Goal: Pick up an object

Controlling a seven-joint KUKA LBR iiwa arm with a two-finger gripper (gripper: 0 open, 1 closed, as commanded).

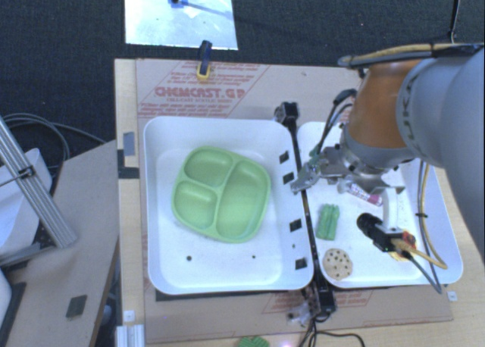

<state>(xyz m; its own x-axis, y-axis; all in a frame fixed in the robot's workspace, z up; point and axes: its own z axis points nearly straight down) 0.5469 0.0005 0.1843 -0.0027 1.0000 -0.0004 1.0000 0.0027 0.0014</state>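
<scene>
On dark carpet, a bench bears two white bins.

I'm looking down on a tan wooden bench that carries a clear plastic sheet printed with red lettering. On it sit two shallow white plastic bins side by side, touching along their inner edges: the left bin and the right bin. A yellow-and-black clamp grips the bench's far edge
</scene>
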